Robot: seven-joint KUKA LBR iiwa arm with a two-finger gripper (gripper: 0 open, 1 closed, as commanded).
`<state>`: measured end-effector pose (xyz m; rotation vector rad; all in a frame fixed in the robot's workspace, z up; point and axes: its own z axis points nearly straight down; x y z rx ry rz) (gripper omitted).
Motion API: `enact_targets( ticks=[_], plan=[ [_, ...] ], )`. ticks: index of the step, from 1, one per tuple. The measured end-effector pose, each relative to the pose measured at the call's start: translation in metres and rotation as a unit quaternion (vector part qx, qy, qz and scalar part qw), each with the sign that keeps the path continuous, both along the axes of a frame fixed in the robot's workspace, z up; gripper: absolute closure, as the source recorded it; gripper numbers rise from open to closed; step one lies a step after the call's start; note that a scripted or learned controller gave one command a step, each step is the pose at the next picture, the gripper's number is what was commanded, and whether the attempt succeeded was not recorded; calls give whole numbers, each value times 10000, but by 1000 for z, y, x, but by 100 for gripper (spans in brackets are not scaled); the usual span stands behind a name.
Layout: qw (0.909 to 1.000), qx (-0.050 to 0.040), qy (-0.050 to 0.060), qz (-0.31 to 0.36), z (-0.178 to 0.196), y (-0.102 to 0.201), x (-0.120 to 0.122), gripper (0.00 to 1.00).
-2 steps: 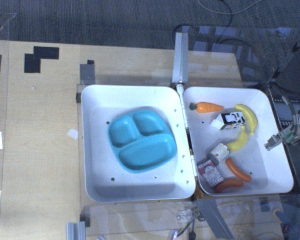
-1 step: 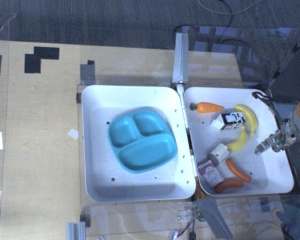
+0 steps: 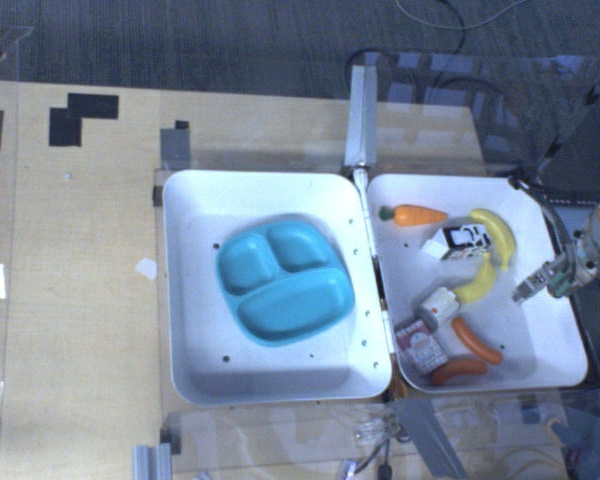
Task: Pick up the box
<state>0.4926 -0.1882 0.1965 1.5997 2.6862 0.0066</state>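
Box [image 3: 466, 238], small and black-and-white, lies in the right bin [image 3: 555, 363] tucked against the banana [image 3: 494, 253], so the gripper [image 3: 536, 287], hovering near the bin's right wall with an opening I cannot tell, should descend straight over it, clear of the carrot [image 3: 418, 215].
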Motion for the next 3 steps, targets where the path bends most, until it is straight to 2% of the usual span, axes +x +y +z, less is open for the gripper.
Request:
enact_targets(
  ticks=[3],
  plan=[
    [9999, -28, -111, 30, 35, 1, 7, 100]
  ],
)
